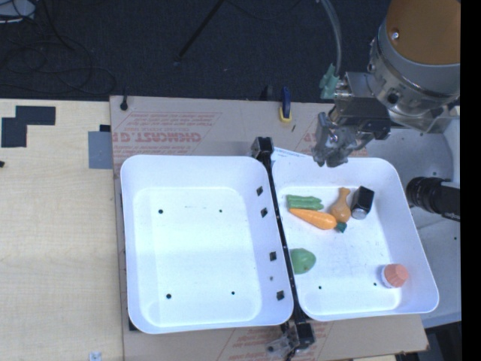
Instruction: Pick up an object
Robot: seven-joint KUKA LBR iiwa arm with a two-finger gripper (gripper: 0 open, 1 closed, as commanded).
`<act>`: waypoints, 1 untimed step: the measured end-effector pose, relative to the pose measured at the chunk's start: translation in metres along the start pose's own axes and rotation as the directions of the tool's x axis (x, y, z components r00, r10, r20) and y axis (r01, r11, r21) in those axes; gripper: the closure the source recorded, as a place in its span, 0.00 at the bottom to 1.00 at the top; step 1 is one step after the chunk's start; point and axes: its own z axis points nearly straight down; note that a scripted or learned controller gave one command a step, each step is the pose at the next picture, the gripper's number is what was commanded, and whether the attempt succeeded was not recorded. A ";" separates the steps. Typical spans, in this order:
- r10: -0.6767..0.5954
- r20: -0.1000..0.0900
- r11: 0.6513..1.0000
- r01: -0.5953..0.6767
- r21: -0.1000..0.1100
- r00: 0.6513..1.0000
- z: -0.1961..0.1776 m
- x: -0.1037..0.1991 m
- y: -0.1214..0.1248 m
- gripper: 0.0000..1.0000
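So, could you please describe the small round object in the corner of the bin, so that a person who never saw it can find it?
Look at the right bin, the one nearer the arm. In its near right corner lies a round orange-pink piece, alone. The carrot and the others cluster in the bin's far half, and the green lump sits by the divider.

- two shallow white plastic bins side by side, left one and right one, touching along the middle
- row of small black clips down that seam
- brown cardboard sheet with red print under both bins
- pale wooden benchtop on the left, with dark tape patches near its far edge
- little blue-and-yellow clamp on the cardboard's far edge
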 end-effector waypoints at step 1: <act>-0.004 0.000 1.000 0.004 0.000 1.000 0.000 0.003 0.000 1.00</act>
